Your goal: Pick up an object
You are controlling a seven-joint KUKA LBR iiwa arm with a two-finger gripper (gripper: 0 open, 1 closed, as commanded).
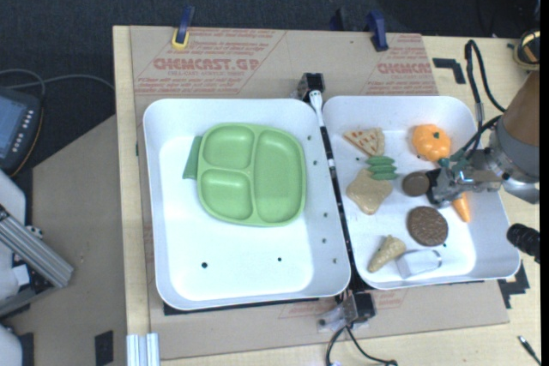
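My gripper [444, 183] reaches in from the right and hangs low over the right bin [489, 257], beside a small dark brown round piece [416, 183] and just left of an orange carrot [462, 207]. An orange pumpkin-like toy [429, 141] lies just above it. Around it in the same bin are a brown round cookie [426, 225], a green pea pod [381, 165], a waffle-pattern wedge [364, 139], a tan bread-like piece [367, 193], a cone-shaped piece [387, 252] and a clear-white piece [420, 263].
The left bin [171, 253] holds a green divided plate [252, 174]. A black divider strip [330, 176] runs between the two bins. Blue and yellow clamps [182, 30] hold the cardboard at the back edge. Cables trail near the arm on the right.
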